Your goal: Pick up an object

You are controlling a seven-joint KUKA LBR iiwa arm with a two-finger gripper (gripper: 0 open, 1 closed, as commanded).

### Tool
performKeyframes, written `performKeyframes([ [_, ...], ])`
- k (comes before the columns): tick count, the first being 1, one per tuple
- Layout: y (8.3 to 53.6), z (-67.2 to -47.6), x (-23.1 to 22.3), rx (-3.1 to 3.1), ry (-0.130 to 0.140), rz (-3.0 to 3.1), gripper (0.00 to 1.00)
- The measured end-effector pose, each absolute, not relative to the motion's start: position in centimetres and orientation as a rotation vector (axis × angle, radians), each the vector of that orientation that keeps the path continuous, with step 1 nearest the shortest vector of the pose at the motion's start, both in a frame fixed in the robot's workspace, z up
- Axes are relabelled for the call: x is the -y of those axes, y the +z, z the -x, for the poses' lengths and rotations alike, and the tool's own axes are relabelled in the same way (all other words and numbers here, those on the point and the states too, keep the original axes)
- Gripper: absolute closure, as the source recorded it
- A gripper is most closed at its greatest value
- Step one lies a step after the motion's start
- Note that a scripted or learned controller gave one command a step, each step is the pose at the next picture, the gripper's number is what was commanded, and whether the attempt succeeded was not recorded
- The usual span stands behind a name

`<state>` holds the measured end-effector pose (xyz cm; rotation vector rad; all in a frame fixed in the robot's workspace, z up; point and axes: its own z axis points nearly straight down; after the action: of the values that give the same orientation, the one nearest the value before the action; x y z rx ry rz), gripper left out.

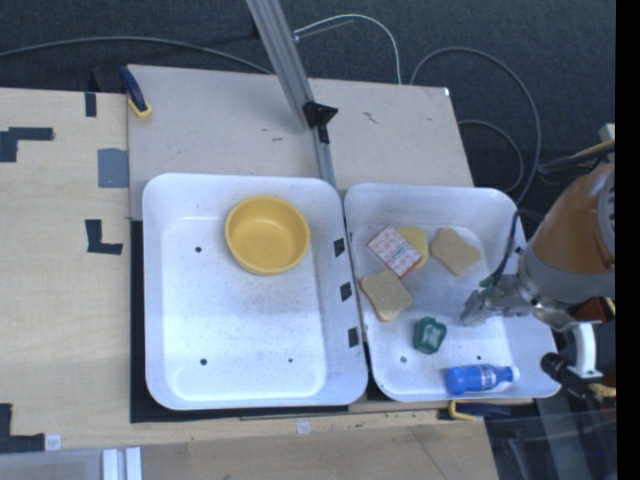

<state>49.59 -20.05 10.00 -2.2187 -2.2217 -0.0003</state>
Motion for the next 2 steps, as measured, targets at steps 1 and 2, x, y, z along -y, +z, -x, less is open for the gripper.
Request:
performKeyframes([
  [1,14.6,-50.2,19.3,2.226,-0.002,2.22,1.0],
  [2,20.6,-50.0,18.6,2.227,-0.003,2.222,1.0],
])
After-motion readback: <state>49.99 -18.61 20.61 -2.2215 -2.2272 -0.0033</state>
